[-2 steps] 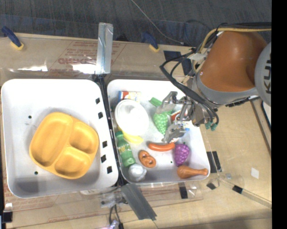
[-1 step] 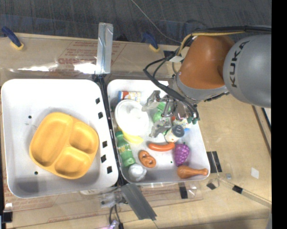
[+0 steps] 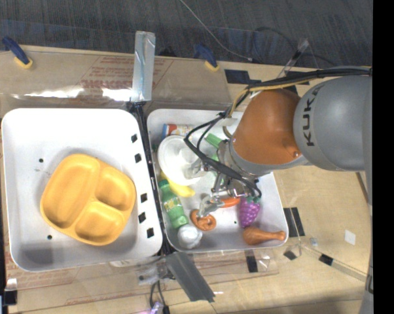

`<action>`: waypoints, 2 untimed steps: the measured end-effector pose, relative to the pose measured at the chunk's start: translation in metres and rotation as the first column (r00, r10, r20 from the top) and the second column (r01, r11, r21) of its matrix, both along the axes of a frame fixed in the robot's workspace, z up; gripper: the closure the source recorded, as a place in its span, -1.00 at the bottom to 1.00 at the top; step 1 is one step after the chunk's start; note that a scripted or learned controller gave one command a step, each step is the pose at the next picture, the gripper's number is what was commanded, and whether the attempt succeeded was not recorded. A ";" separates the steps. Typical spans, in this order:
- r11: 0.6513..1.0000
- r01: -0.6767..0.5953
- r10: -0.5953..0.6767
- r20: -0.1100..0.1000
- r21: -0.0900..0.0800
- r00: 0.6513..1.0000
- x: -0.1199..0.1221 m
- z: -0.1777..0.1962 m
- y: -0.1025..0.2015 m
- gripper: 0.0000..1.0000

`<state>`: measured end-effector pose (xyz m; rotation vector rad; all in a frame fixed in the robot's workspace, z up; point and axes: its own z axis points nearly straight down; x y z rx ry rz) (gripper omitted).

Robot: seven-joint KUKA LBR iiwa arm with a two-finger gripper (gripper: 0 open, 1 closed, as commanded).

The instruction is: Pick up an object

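**Arm reaching into the right bin, above the toy food**

The grey arm [image 3: 334, 120] with its orange band [image 3: 269, 128] is coming in from 3 o'clock and is leaning over the right bin [image 3: 270, 237]. The gripper [image 3: 218, 198] is hanging low in the middle of this bin, among black cables. It is pointing toward 7 o'clock. How wide it is standing I cannot tell, because the metal parts and the cables are covering each other, and I am not seeing any object clearly held in it.

Around the gripper many small things are lying. At its 3 o'clock side, just beside it, a purple bunch of grapes [image 3: 250, 210] is resting, with a thin orange carrot-like piece [image 3: 228, 202] between the two. At 6 o'clock an orange ring-shaped toy [image 3: 204, 222] is lying very near the tip. At 5 o'clock, near the bin's lower wall, a brown drumstick [image 3: 263, 235] is lying. At 9 o'clock a yellow banana [image 3: 178, 188] is lying, and a white bowl [image 3: 175, 157] is sitting at 10 o'clock. Along the bin's left wall a green bottle [image 3: 173, 210] is lying, with a whitish round thing [image 3: 188, 237] below it.

The left bin [image 3: 27, 126] is carrying a yellow divided plate [image 3: 87, 199], well apart from the arm.
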<state>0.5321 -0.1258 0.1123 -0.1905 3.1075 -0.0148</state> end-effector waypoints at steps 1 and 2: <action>1.000 -0.014 0.014 0.027 -0.010 1.000 -0.031 -0.003 0.023 -1.00; 0.999 0.033 -0.033 -0.013 0.004 0.999 -0.001 -0.015 0.016 -1.00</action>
